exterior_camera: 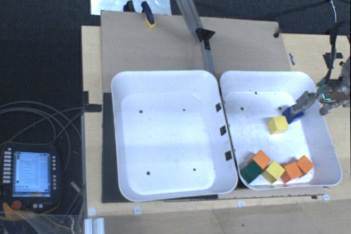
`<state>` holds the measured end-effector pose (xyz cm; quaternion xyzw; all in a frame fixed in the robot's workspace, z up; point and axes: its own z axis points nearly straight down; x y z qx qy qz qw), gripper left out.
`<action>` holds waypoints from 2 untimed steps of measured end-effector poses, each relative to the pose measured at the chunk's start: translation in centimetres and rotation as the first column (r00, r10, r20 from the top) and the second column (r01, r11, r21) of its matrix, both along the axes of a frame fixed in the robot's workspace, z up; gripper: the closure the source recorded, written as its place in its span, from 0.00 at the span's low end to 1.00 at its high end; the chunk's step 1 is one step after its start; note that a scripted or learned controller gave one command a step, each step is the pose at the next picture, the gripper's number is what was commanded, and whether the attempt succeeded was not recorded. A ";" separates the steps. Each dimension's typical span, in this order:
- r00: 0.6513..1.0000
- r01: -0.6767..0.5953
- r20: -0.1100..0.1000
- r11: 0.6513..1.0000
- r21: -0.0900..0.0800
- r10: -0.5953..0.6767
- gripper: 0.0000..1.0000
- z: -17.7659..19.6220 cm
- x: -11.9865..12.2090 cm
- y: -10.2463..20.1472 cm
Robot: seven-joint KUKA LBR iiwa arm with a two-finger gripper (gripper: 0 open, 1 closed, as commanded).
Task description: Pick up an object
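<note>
bench [247, 44] with two white bins [164, 134] side by side

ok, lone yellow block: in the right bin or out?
In. The yellow block rests on the right bin's floor, apart from the cluster of blocks.

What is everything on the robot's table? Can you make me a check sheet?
Surface: tan bench with two white bins, left bin and right bin.
Job's things: lone yellow block in the right bin; green block, yellow, and three orange blocks clustered at its near edge.
Clutter: clamps on the board's far edge.
Grippers: gripper over the right bin, just beside the lone yellow block.
Cables: black cables on the floor, left.
Surroundings: control pendant, dark carpet.
</note>
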<state>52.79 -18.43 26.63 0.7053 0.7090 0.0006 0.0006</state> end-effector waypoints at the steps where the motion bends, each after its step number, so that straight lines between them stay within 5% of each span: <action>1: 1.000 0.001 0.001 1.000 0.000 -0.001 0.00 0.0 0.0 0.0; 2: 1.000 0.003 -0.004 1.000 0.000 -0.003 0.00 -4.2 0.1 0.3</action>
